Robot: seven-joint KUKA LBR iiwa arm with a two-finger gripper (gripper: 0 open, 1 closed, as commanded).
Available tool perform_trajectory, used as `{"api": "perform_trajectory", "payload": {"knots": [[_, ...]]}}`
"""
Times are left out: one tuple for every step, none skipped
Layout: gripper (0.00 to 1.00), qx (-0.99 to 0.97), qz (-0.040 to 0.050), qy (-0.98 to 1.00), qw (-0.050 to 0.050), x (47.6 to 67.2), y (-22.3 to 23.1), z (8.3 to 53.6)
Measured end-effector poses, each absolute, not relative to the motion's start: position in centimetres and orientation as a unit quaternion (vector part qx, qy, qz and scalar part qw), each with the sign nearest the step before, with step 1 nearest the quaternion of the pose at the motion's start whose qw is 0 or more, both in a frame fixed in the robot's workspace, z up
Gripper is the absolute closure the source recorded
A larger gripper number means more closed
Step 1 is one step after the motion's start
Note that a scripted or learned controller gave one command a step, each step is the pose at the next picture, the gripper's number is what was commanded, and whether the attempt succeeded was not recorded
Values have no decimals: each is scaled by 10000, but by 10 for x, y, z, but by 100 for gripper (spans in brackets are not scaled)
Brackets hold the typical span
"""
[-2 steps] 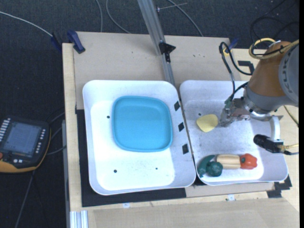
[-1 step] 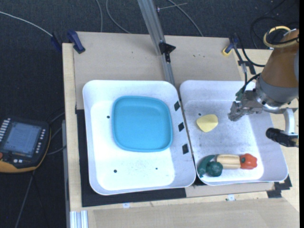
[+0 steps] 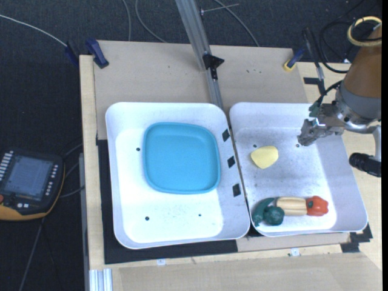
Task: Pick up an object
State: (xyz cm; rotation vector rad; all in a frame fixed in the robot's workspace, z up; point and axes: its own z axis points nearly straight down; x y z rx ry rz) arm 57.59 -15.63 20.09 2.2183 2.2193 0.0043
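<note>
Nearby, yellow piece point(image 3: 264, 157) beside pincer point(image 3: 307, 136)

Smooth blue plastic plate point(image 3: 181, 157) (faintly glossy) in a matt white bin point(image 3: 124, 223), scuffed.

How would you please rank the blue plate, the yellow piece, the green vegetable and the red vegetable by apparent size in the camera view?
1. blue plate, by far the largest
2. yellow piece
3. green vegetable
4. red vegetable

The last three look close, so their order is unsure.
</note>
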Motion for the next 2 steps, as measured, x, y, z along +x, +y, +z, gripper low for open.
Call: {"api": "perform_trajectory", "payload": {"knots": [[100,7070,13,7073,18,577,-156,244],[100,7054,10,7088,3,580,-103,253]]}}
